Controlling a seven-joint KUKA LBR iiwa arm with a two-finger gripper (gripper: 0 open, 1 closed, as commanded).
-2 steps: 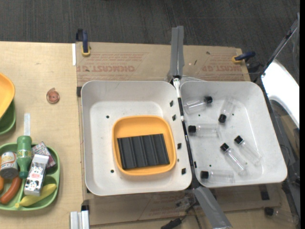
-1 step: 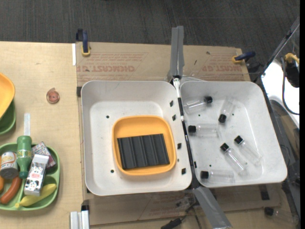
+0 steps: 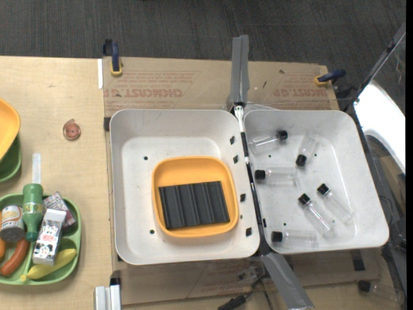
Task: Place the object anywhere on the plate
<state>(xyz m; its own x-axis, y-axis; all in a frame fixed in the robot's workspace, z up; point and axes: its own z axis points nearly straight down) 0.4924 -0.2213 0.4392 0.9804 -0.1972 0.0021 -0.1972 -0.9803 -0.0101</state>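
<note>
An orange square plate [image 3: 193,166] lies in the middle of the left white bin [image 3: 131,186]. On the plate lies a flat dark grey ridged block [image 3: 194,205], covering most of its floor. The right white bin [image 3: 359,173] holds several clear vials with black caps, scattered loosely; one vial [image 3: 268,139] lies near the back left, another vial [image 3: 336,200] toward the right, and a third vial [image 3: 294,237] at the front.
A green tray [image 3: 64,267] with toy food and a green bottle [image 3: 32,210] sits at the bench's left front. An orange dish [image 3: 6,131] pokes in at the left edge. A metal post [image 3: 239,70] rises behind the bins, between them. Clamps [image 3: 113,60] hold cardboard at the back.
</note>
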